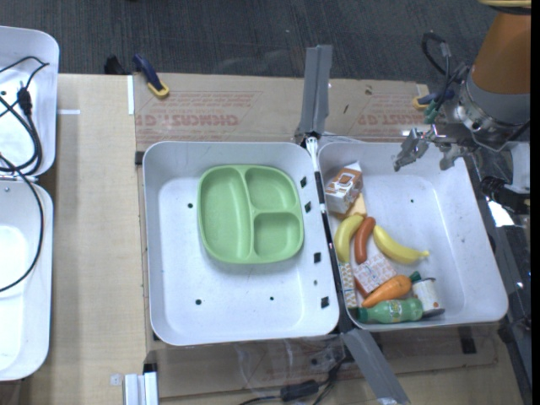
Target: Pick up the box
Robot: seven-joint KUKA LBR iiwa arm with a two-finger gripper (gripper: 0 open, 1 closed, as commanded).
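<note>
The box (pixel 343 189), a small brown, orange and white carton, stands in the right bin (pixel 460 218) near its far left corner, close to the divider. My gripper (pixel 429 151) hovers over the far edge of the same bin, to the right of the box and well apart from it. Its fingers are spread open and hold nothing.
In front of the box lie two bananas (pixel 399 245), a sausage (pixel 364 237), a flat patterned pack (pixel 372 272), a carrot (pixel 388 290), a green bottle (pixel 390 312) and a small can (pixel 427 293). A green divided plate (pixel 251 213) sits in the left bin (pixel 169 294).
</note>
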